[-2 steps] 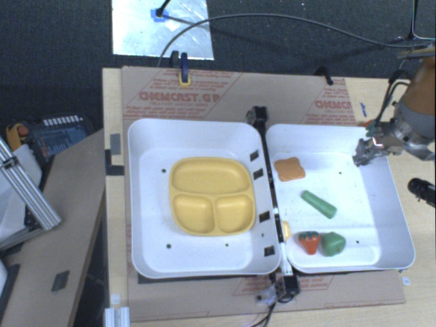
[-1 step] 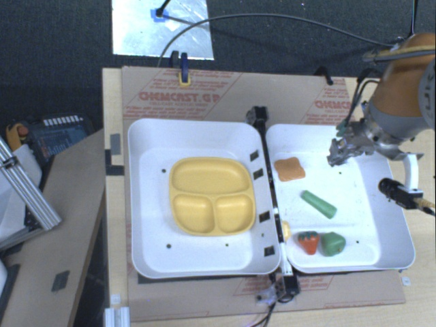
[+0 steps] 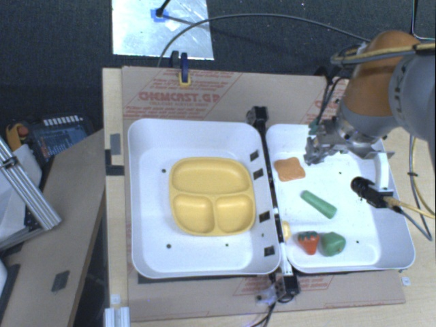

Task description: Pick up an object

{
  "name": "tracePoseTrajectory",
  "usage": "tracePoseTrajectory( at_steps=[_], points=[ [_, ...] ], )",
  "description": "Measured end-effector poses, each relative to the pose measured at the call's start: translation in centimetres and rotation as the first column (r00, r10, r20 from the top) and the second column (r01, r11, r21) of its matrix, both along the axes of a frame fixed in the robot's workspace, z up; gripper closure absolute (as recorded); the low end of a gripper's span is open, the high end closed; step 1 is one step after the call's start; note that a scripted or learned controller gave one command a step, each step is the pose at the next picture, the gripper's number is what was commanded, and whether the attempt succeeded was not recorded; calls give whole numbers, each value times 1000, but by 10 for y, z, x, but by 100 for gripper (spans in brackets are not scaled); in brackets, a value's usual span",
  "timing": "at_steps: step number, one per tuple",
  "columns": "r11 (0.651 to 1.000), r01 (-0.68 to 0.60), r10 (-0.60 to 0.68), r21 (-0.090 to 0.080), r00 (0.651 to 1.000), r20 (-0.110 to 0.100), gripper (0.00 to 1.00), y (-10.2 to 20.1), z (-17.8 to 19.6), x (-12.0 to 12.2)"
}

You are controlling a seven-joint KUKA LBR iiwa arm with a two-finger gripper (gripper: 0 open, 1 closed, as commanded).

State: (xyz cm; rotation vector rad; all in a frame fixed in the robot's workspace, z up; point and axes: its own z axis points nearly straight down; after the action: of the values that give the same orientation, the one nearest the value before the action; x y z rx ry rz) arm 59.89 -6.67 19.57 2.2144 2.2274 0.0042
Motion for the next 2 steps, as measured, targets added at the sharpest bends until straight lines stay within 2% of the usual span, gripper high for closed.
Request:
tracePoseTrajectory(
  at_steps=[2],
  points=[
    [1000, -4, 4, 1, 1000, -1, 100, 97, 17, -8]
  ],
)
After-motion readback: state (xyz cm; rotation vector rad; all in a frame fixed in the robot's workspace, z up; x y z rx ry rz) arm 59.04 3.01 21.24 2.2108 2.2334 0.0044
